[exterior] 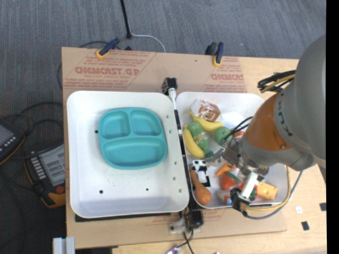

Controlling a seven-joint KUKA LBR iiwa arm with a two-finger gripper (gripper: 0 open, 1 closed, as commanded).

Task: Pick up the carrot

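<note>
At the lower right of the frame you have the two-finger gripper (244, 188) low in the right-hand shallow white bin (239, 96), among the toy food. Whether it grips anything you cannot tell from here. The small orange plastic carrot (223, 170) lies just to its left, partly hidden by the wrist, so judge the pick as not yet done: closing and lifting are left. Around it sit a brown drumstick-shaped piece (199, 189), a yellow cheese wedge (267, 190) and a yellow banana (192, 142). Further left, the teal divided plastic plate (132, 137) rests in the left-hand white bin (85, 142).
</note>
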